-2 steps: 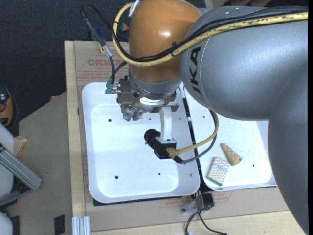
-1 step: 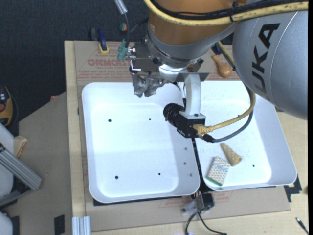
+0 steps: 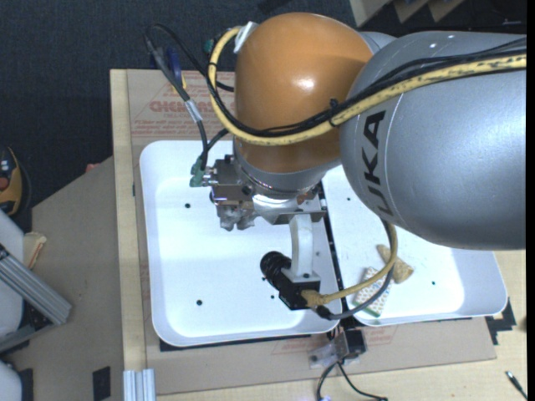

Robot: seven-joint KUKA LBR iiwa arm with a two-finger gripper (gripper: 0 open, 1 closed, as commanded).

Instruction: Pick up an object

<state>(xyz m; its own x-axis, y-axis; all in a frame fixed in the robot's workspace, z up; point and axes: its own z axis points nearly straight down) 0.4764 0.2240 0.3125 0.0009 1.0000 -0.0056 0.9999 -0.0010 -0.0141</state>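
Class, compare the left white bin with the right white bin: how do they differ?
The left bin lies mostly in open view; the arm covers most of the right bin. The gripper is over the left bin, not the right bin. Both are shallow and white.

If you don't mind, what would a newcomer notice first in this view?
The glossy orange band of the grey arm dominates the upper middle, with the arm reaching in from the right. Beneath it the gripper hangs over the left white bin, whose floor shows a few small dark dots.
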